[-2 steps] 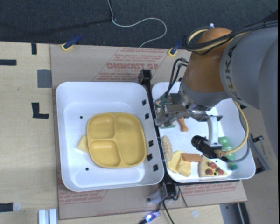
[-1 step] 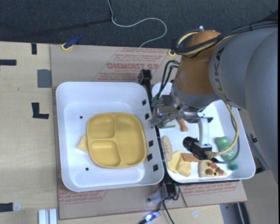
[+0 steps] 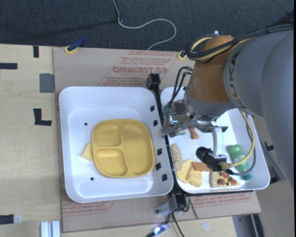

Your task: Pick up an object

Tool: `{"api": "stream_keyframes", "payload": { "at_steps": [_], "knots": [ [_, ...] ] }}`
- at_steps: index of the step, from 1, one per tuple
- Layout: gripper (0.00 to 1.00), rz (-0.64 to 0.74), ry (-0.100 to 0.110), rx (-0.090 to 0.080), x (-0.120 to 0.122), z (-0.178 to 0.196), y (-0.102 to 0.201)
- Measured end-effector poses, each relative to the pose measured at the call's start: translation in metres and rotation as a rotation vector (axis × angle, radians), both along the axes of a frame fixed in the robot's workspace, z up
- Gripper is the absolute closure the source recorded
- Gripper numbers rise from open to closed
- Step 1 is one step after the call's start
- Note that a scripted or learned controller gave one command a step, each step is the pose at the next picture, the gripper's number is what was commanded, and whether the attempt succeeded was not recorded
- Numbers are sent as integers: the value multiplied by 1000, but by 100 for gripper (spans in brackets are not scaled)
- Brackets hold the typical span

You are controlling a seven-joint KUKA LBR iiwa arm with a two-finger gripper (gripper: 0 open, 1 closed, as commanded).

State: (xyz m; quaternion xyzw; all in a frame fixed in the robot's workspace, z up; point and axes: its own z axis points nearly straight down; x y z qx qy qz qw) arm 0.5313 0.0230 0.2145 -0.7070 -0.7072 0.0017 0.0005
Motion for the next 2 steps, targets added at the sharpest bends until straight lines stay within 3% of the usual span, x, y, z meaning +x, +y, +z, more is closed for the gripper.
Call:
{"api": "stream_keyframes", "payload": {
  "at_steps": [1,2],
  "knots": [
    [100,2,-1,2,3,19,-4],
    [100,1,0,0,13,6,-2]
  ]
}}
